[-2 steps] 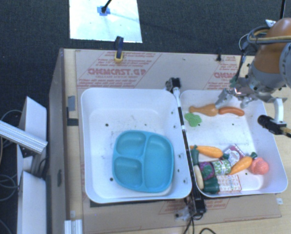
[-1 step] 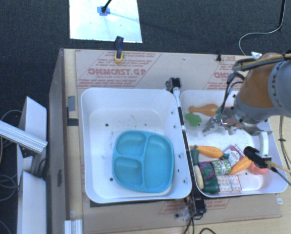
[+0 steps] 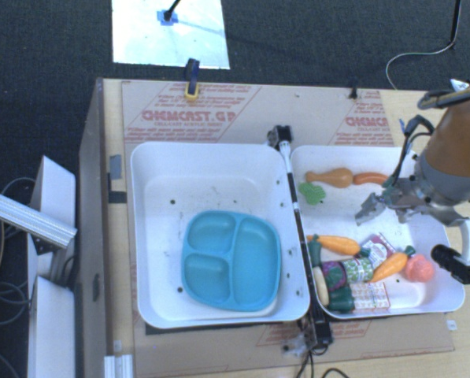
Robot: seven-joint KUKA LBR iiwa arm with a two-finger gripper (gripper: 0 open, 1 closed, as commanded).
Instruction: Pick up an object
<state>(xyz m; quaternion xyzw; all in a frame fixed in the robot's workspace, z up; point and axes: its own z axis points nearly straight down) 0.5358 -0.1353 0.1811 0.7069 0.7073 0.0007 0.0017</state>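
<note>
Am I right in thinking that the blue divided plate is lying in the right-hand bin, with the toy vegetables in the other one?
Not quite: the camera view shows the blue divided plate in the left bin, and the toy vegetables in the right bin.

Even, bright overhead light; white bins (image 3: 219, 160) nearly washed out, shadows faint, whole picture slightly soft and grainy

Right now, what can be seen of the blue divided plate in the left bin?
The blue divided plate is light blue, looks like smooth plastic and has rounded corners. Raised ridges split it into three compartments: one long one along its right side and two smaller ones on its left. It lies flat and face up, turned slightly askew, on the floor of the left bin, toward the near right corner. Nothing lies on it, and the gripper is over the other bin.
</note>
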